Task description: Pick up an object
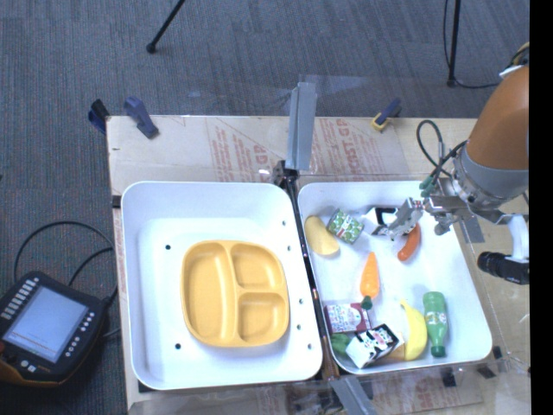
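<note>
Gripper over the right bin, cannot tell if it grips anything, small orange-red toy just beside it; carrot lower down; yellow plate in left bin

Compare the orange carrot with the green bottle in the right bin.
The orange toy carrot is tapered with a green tip, near the bin's middle; the green plastic bottle is rounded with a white label, near the front right corner. The carrot looks slimmer. Both lie flat, pointing roughly front to back.
</note>
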Controlling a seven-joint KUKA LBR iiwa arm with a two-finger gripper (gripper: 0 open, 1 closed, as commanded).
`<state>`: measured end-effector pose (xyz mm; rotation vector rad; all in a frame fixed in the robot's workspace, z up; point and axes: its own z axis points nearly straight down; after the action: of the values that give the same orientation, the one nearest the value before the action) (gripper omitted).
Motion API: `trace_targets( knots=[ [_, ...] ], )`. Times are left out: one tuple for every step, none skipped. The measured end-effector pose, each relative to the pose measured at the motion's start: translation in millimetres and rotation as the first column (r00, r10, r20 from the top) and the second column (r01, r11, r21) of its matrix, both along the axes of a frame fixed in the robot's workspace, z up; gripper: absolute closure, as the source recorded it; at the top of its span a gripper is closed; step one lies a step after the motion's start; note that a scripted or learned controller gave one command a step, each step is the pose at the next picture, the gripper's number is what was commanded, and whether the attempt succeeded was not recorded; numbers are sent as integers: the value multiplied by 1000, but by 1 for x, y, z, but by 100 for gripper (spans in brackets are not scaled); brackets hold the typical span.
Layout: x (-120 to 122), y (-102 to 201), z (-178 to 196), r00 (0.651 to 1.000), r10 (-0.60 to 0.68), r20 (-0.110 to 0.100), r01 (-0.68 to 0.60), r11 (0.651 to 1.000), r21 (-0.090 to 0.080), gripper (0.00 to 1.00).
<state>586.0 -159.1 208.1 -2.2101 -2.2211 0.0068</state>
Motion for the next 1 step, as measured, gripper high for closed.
trace_targets(
  knots=[
    [1, 44, -125, 1000, 16, 2, -16, 1000, 0, 0]
  ],
)
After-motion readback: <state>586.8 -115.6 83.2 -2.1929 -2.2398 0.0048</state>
